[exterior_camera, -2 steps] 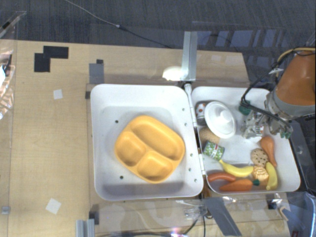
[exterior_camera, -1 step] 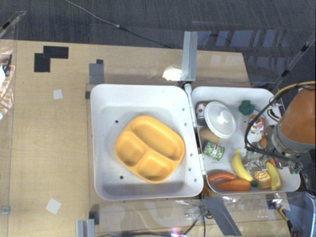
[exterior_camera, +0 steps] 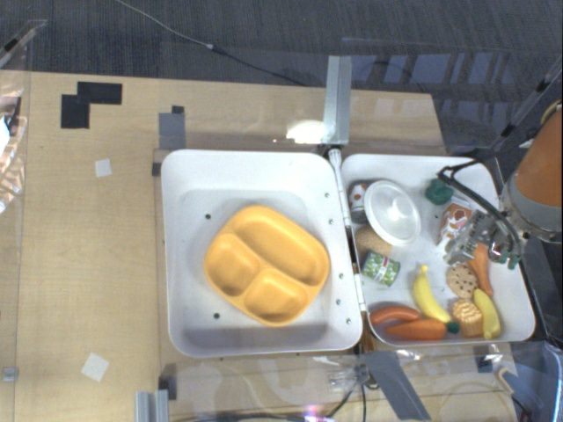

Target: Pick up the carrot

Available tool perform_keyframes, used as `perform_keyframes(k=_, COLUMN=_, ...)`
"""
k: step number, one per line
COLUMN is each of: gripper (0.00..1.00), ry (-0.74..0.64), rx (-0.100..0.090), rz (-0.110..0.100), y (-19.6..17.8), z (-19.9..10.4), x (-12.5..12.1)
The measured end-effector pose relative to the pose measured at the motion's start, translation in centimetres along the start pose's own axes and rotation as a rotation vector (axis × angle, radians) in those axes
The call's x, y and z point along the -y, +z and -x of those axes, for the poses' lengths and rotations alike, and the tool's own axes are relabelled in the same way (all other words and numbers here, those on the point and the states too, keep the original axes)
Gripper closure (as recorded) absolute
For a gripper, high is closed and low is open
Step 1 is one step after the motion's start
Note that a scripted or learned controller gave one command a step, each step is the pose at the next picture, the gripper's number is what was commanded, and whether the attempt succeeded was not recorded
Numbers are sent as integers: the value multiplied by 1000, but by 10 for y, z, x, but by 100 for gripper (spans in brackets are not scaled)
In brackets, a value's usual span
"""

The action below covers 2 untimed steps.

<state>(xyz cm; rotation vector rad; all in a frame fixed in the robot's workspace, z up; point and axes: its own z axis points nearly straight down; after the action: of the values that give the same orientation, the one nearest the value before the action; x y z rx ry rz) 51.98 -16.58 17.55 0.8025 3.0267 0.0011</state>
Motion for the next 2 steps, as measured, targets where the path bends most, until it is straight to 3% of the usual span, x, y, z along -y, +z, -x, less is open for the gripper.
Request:
perform_keyframes(k=1, gripper=100, ry=40, rx=-2, rz=-1, y=54, z=-34, x=2)
perform_keyframes(k=2, gripper=100, ry=-98, rx=4, rz=-2, y=-16, z=4, x=45)
